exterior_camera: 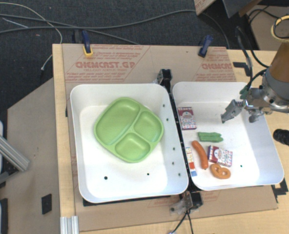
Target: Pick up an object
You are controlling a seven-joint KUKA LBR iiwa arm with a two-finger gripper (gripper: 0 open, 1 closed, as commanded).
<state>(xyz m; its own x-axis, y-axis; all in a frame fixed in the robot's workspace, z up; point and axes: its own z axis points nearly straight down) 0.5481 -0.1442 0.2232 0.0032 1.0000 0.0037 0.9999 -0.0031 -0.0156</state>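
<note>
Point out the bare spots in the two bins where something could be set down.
Left bin: a bare strip along the near wall, in front of the green divided plate. Right bin: bare floor between the gripper and the near-right corner. Crowded: the right bin's near-left, where the hot dog, pretzel and small cartons cluster.

The left bin (81, 130) is mostly taken up by a green divided plate (129, 129), which leaves only a bare band of white floor along the near and left walls. In the right bin (266, 155), the objects crowd the side next to the divider: a small red-and-white card (186, 118) farthest back, a green pod (210, 137), an orange sausage (200, 153), a red-and-white packet (220, 156) and a brown pretzel (220, 171), with a thin strip (190, 158) lying against the divider wall. The sausage, packet and pretzel sit close together, with little room between them. The right half and the far part of that bin's floor lie bare, and the gripper (243, 111) hangs over that far part.
</note>
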